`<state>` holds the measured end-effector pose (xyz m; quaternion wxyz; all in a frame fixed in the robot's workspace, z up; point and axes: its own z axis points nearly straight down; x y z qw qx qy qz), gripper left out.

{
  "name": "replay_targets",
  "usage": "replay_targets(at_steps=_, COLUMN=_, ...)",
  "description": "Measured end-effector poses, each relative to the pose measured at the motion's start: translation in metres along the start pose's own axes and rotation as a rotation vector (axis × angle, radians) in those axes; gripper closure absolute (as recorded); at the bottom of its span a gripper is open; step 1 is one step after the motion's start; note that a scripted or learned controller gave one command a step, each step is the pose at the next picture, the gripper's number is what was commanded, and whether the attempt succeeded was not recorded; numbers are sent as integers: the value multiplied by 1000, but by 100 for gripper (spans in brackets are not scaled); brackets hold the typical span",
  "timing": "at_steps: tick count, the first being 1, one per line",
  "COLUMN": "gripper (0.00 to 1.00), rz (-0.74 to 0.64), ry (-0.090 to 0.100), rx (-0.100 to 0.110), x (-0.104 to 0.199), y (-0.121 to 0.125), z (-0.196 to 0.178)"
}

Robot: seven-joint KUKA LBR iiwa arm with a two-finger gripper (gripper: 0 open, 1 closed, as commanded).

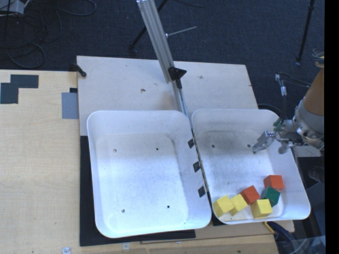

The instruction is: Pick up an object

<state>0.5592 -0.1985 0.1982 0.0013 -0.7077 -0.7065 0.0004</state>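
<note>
Hand (263,141) hangs with fingers apart and nothing between them, up-bin of the clustered blocks (253,197) in the right bin's (233,126) near corner; blocks judged light, rigid, best gripped across flat opposite faces.

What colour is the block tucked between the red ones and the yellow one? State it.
Green: the block shows best in the camera view, in the right bin.

Two white bins, left bin (106,142) and right bin (228,126), of smooth plastic, their floors scuffed grey. Blocks (253,198) with matt painted faces, apparently wood. Bench top (37,157) of pale wood-grain laminate. Slanted rail (158,41) of ribbed bare metal, dull sheen. Gripper (265,141) of grey metal.
</note>
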Motion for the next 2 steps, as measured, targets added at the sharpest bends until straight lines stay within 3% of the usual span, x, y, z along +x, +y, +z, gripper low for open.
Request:
replay_targets(at_steps=1, gripper=0, rz=-5, ry=3, rx=7, x=39, y=33, z=106)
replay_targets(at_steps=2, gripper=0, rz=-5, ry=-3, rx=-5, x=10, y=109, z=107)
